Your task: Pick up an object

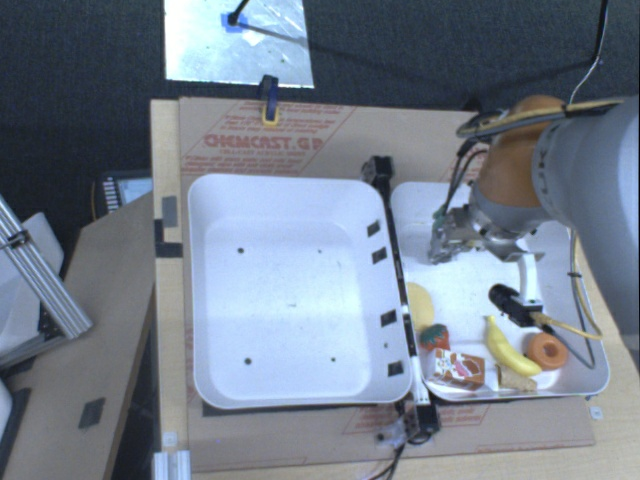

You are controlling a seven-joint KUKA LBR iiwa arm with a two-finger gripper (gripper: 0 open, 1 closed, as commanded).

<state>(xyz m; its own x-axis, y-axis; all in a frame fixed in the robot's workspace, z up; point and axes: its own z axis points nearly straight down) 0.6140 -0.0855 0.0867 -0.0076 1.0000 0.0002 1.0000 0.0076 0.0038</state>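
While the two-finger metal gripper, its opening impossible to judge, hangs beyond the curved yellow plastic banana, you centre squarely over it before descending.

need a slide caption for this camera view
Arm's end effector poised in the right bin above a banana and small items.

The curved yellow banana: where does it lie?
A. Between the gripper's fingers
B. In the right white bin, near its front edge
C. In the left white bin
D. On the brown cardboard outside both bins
B: the curved yellow banana lies on the floor of the right white bin near its front edge, beside a round orange object, well below the gripper.
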